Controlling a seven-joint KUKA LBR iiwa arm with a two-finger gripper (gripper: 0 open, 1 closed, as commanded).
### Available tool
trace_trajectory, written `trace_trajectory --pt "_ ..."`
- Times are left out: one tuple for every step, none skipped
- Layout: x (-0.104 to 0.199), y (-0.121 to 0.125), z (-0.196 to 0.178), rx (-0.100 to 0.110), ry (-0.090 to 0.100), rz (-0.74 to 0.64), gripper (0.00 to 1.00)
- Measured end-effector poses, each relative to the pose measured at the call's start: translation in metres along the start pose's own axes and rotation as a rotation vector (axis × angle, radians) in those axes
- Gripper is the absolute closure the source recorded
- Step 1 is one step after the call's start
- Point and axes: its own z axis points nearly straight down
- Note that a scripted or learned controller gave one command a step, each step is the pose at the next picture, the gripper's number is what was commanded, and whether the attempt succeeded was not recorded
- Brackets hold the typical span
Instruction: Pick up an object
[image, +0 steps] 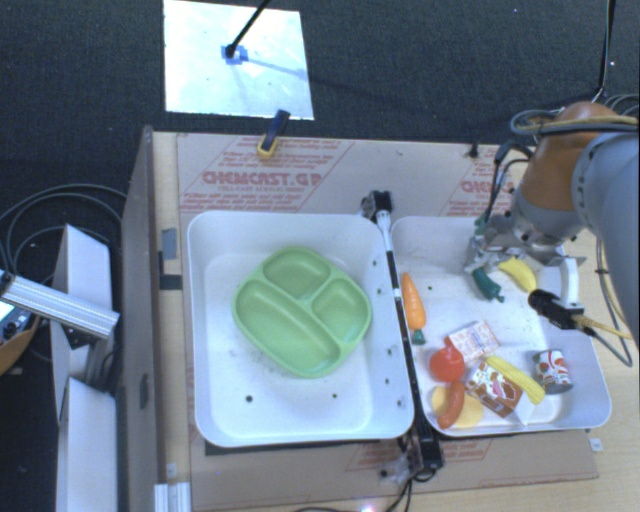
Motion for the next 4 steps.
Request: trace_trajectory --pt "0.069 0.000 -0.100 -0.003 0.002 -0.008 1.00" --pt "0.088 -0.037 -0.100 0.006 0.002 -0.004 1.00" --pt "0.106 -0.017 -0.088 0.002 0.001 -0.005 1.00" --pt "0.048 -0.052 -0.049 0.008 0.001 0.005 1.00"
